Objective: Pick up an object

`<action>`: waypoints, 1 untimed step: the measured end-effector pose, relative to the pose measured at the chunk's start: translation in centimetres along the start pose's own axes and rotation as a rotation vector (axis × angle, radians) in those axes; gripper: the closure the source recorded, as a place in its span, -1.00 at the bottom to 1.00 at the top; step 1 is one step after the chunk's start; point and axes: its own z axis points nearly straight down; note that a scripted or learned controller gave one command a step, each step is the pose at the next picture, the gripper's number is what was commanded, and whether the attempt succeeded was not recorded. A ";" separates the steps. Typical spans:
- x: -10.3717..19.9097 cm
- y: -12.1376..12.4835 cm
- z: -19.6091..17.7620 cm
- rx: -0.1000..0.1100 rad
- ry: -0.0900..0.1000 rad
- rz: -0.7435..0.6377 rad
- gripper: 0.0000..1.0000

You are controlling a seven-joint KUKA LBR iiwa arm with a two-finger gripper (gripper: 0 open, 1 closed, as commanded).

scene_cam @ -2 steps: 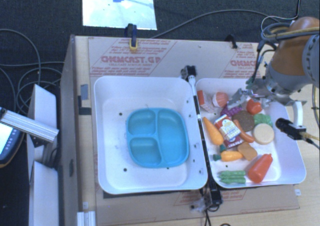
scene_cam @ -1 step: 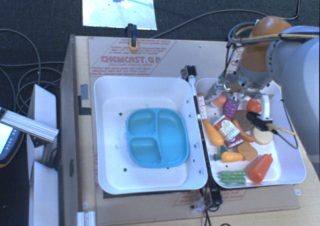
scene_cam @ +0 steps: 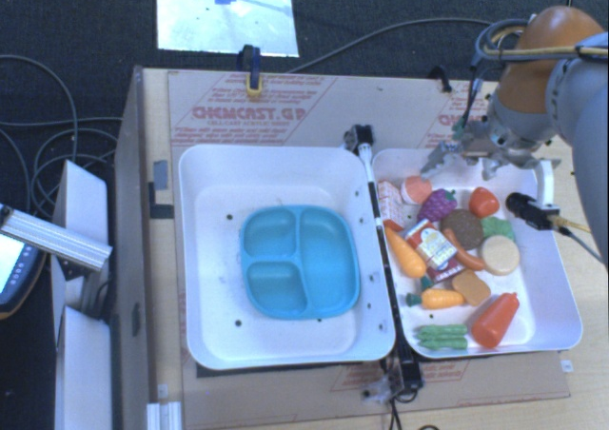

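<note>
The right bin (scene_cam: 561, 309) holds a crowded pile of toy food. At its near end lie a red pepper (scene_cam: 495, 319) and a green pea pod (scene_cam: 443, 335), with a small carrot (scene_cam: 440, 300) just above them. A longer carrot (scene_cam: 404, 252) lies along the bin's left wall, beside a printed snack packet (scene_cam: 438, 247). A pale round biscuit (scene_cam: 500, 254) sits towards the right, touching a brown round patty (scene_cam: 463, 226). Further back are a purple bunch of grapes (scene_cam: 437, 203) and a red tomato (scene_cam: 483, 201).

The hand (scene_cam: 471, 154) hangs over the far edge of this bin, above the pile and apart from it; nothing sits between its fingers. They look spread, though at this angle that is hard to make out.

The left bin (scene_cam: 205, 257), touching the right one along a shared edge, carries a blue divided tray (scene_cam: 297, 262) lying flat in its middle. Both bins rest on the counter (scene_cam: 285, 109), on a sheet printed with red lettering.
</note>
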 end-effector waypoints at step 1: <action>2.1 -7.6 0.5 0.004 0.002 0.000 -1.00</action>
